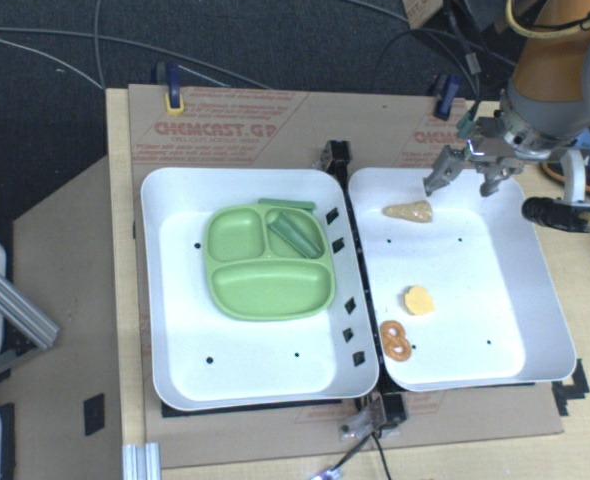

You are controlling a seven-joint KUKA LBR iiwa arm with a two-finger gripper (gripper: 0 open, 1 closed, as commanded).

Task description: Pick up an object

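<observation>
Gripper [467, 176] hovers with fingers spread and nothing between them, over the far edge of the right bin [535, 298]. Nearest object, a tan piece [408, 211], lies just beside it on the bin floor. No pick is made; descent, closure and lift remain.

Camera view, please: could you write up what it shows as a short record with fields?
left bin: holds a green divided plate with a green piece in its upper right section
right bin: holds a tan piece near the far edge, a yellow piece and a pretzel near the front left
hand: open, above the far edge of the right bin, right of the tan piece, holding nothing
</observation>
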